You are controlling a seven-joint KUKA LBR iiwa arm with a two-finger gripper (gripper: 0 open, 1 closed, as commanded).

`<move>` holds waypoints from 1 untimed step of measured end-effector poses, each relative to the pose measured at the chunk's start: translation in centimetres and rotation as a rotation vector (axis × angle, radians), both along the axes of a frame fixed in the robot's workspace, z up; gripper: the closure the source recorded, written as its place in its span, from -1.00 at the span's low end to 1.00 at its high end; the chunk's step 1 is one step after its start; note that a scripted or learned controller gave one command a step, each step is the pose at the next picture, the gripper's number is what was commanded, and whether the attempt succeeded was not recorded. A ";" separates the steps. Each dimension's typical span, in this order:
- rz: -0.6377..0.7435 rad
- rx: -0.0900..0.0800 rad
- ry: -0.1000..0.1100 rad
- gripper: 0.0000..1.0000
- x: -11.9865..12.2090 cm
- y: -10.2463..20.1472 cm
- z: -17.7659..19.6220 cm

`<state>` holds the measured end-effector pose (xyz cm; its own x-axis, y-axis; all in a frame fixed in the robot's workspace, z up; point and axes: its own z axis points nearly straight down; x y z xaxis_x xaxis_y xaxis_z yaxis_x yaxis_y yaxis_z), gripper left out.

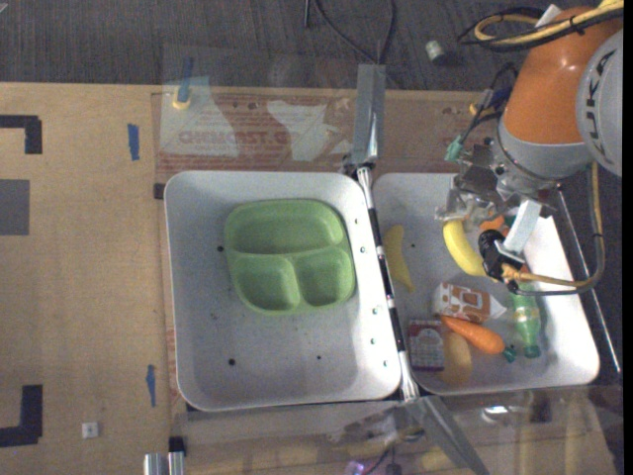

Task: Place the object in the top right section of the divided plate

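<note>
A green divided plate lies in the left bin, with one long section at the back and two smaller ones at the front. In the right bin a yellow banana lies near the back. My gripper hangs over the banana's upper end, close to it or touching it. The grey and orange arm covers the back right corner of that bin.
Also in the right bin are a slim yellow piece by the left wall, a small white and orange carton, a carrot, a red and white packet, a tan potato and a green bottle. A metal divider separates the bins.
</note>
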<state>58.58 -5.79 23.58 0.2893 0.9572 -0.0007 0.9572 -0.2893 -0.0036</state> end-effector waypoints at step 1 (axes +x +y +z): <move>-0.062 -0.001 0.000 1.00 6.4 6.8 -5.4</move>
<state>65.02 1.03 18.20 0.3478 0.9376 -0.0020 0.9376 -0.3478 -0.0032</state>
